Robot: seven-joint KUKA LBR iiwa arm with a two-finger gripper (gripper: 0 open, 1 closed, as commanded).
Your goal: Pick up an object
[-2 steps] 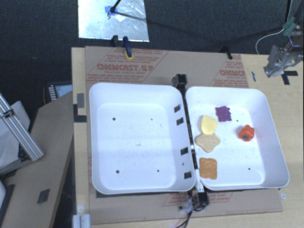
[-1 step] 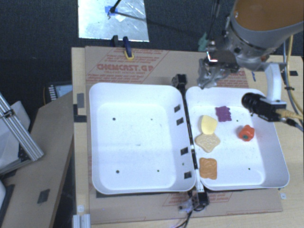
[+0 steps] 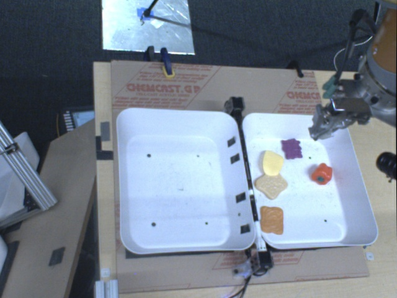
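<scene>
Five objects (image 3: 291,148) lie below-left of the raised gripper (image 3: 321,129).

Directly below the claw (image 3: 322,126) lies the right white bin (image 3: 366,222). The left white bin (image 3: 124,166) sits well to the claw's left, the two bins joined by a row of black clips (image 3: 236,159). Both rest on a brown board printed CHEMCAST (image 3: 180,82). Far up and left of the claw, a silvery sheet (image 3: 146,17) lies on dark floor, with a blue clamp (image 3: 166,58) just below it. An aluminium profile (image 3: 25,172) stands far left.
</scene>
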